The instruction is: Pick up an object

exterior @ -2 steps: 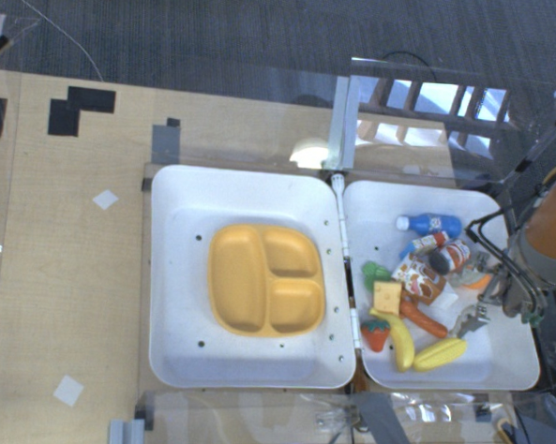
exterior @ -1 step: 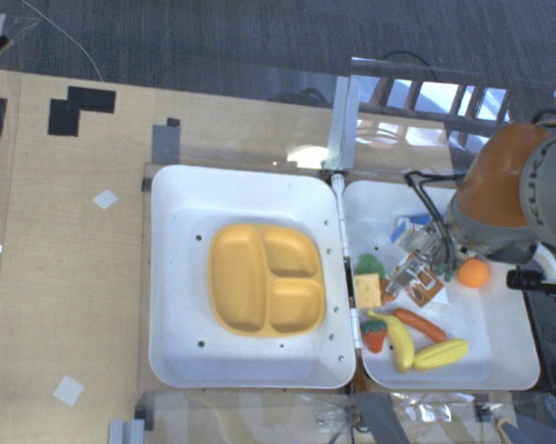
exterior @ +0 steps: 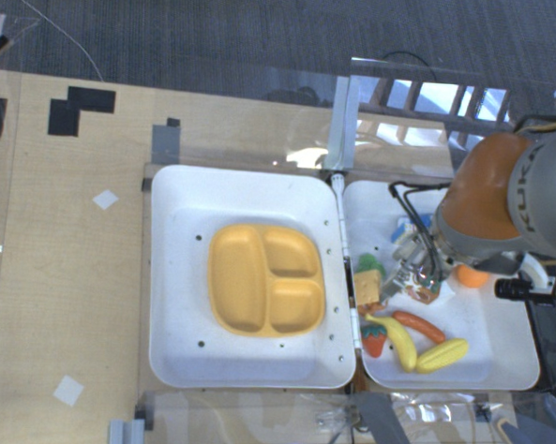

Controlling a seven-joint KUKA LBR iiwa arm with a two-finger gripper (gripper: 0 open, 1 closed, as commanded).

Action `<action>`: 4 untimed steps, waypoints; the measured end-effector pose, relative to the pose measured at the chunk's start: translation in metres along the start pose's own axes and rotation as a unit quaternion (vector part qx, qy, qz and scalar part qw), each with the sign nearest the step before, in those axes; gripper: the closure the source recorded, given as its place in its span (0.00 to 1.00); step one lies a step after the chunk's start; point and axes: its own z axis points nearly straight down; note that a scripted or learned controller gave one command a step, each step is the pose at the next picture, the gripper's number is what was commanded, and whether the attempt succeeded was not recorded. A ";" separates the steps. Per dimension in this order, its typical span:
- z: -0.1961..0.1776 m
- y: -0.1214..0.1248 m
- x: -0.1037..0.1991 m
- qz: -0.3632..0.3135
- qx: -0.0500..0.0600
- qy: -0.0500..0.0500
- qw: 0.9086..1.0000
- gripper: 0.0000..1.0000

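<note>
Hovering low in the right bin (exterior: 494, 370), centre-right of frame, the hand (exterior: 412, 271) sits over toy food: banana (exterior: 420, 352), sausage (exterior: 420, 324), green piece (exterior: 367, 264). Grip state unclear, can't tell. Nothing visibly lifted; pick not done.

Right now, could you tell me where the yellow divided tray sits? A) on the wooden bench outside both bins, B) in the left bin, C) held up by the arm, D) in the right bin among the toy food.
B: the tray lies flat in the middle of the left bin, while the bananas lie in the right bin.
</note>
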 end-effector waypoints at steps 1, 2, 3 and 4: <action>0.005 0.035 -0.069 0.039 -0.001 0.003 0.999 0.00; 0.003 0.029 -0.064 0.222 0.003 0.007 0.975 0.00; 0.006 0.039 -0.084 0.171 0.010 0.015 0.985 0.00; -0.009 0.042 -0.089 0.167 0.005 0.005 0.986 1.00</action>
